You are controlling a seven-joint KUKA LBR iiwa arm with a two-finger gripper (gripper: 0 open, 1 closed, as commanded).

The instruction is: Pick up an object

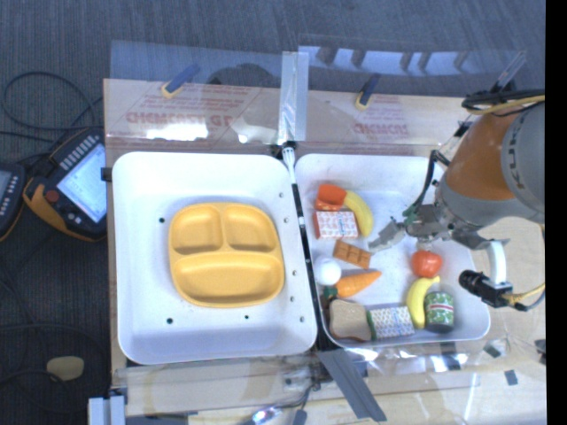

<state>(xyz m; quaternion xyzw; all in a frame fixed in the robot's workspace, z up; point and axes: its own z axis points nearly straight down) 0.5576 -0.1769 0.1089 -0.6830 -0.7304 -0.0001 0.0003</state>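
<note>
The right bin (pixel 390 168) holds several toy foods: a red-orange piece (pixel 330 193), a banana (pixel 359 211), a red and white box (pixel 337 225), a brown waffle (pixel 352 255), a white egg (pixel 329 273), a carrot (pixel 359 282), a tomato (pixel 426 263), a second banana (pixel 416 301), a green can (pixel 439 308), a bread slice (pixel 348 320) and a patterned box (pixel 391 320). My gripper (pixel 390 234) hangs low over the bin's middle, right of the waffle and left of the tomato. I see nothing held in it.
The left bin (pixel 142 184) holds a yellow divided plate (pixel 227 253). A raised ridge (pixel 301 237) separates the two bins. A control pendant (pixel 75 184) with cables lies on the floor at far left. The grey and orange arm (pixel 487 171) covers the right bin's far right corner.
</note>
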